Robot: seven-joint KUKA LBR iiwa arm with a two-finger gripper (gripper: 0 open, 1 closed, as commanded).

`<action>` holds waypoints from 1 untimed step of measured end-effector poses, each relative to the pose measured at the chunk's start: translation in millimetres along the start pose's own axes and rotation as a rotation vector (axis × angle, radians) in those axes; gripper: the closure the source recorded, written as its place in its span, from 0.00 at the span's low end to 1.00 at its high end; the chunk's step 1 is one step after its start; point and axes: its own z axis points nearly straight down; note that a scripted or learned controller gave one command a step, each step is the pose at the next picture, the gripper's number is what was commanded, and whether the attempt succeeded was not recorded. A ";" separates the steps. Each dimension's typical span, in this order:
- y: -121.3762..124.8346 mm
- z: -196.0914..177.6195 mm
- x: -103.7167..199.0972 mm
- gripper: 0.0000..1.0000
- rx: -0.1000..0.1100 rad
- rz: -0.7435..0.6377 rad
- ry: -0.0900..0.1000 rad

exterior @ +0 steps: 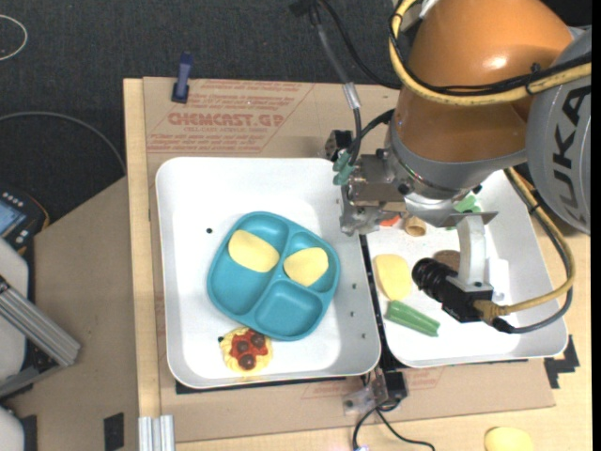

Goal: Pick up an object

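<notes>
Dark carpet surrounds a table (150, 346) topped by a brown board printed with red lettering, and on it two shallow white bins sit side by side. At 12 o'clock on the board's far edge lies one small blue clip (181, 78). The left bin (188, 205) holds one blue plate (272, 310) with three compartments: one yellow piece (253, 250) lies in the compartment at 10 o'clock, another yellow piece (306, 266) lies in the one at 2 o'clock, and the compartment at 6 o'clock is bare. Just beside the plate at 7 o'clock, near the bin's front wall, lies one flat yellow thing with red spots, possibly a toy pizza (245, 348). The right bin (470, 344) holds four loose things. One pale yellow chunk (392, 275) lies at 9 o'clock, one green stick (410, 318) lies just beside it at 7 o'clock, one small tan bit (414, 225) lies at 11 o'clock, and one brown lump (449, 258) lies near the middle, partly hidden. The arm (479, 54) comes in from 2 o'clock, its orange band covering the right bin's far end. The gripper (374, 212) hangs over the wall shared by the two bins, at their 12 o'clock end. Whether it is spread or closed cannot be told from above, and nothing is seen held in it.
</notes>
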 end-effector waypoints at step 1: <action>0.2 -6.7 -1.3 1.00 0.004 0.003 -0.002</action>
